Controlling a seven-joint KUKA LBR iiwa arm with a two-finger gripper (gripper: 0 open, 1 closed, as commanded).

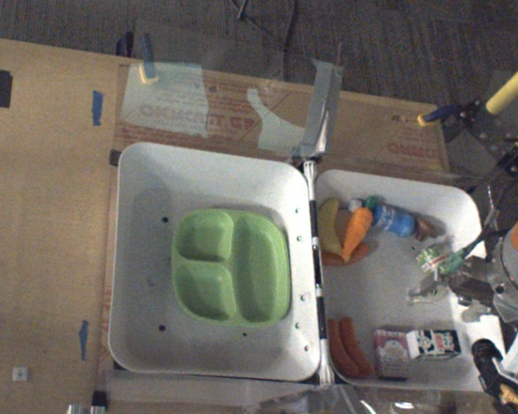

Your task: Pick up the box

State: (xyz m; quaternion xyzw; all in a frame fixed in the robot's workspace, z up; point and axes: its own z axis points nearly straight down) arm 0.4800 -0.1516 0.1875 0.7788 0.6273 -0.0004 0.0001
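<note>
The robot's metal two-finger hand (431, 279) hangs over the right-hand shallow white plastic bin (403, 194), near that bin's right wall, with nothing visibly between its fingers; whether they stand open or closed cannot be told from this slanted look. The task's thing, a small printed cardboard box in red, white and black (417, 346), lies flat on the bin floor just below the hand, apart from it. Left of the box and lower-left of the hand lie two orange-red sausages (347, 346). Up and left of the hand sit a yellow banana (329, 225), an orange carrot (357, 231) and a small blue-capped plastic bottle (392, 219). Far to the hand's left, the other white bin (149, 177) holds a green three-compartment plastic plate (231, 266).
</note>
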